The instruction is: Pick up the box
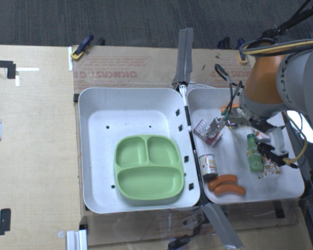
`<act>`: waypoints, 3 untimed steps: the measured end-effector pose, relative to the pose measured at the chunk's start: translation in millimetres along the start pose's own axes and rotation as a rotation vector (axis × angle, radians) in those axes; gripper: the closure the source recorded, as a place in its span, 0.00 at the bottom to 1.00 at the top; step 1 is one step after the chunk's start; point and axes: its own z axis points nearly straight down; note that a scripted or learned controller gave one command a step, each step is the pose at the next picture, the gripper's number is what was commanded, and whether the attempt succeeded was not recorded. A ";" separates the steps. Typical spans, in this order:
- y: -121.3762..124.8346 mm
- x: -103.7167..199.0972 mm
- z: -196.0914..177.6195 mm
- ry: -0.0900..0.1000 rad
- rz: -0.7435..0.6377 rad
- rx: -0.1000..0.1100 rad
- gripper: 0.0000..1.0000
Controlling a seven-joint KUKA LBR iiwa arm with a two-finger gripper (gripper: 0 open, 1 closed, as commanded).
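In the right bin [289,190], a small pink and white box [204,128] lies near the left wall, tilted. My gripper [219,124] hangs low over the bin, right at the box's right edge and seemingly touching it. The grey arm with its orange band [263,79] reaches in from the right above the bin's back half.
The right bin also holds a small can [207,166], two orange sausages [227,185], a green bottle [254,153] and a printed packet [272,166]. A green divided plate [148,167] lies in the left bin [94,139]. Cables hang close to the wrist.
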 end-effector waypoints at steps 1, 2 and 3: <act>-15.2 4.4 0.1 0.001 0.097 0.000 0.00; 5.8 1.2 0.6 0.001 0.022 0.003 0.00; -15.4 5.6 0.3 0.000 0.007 0.002 0.00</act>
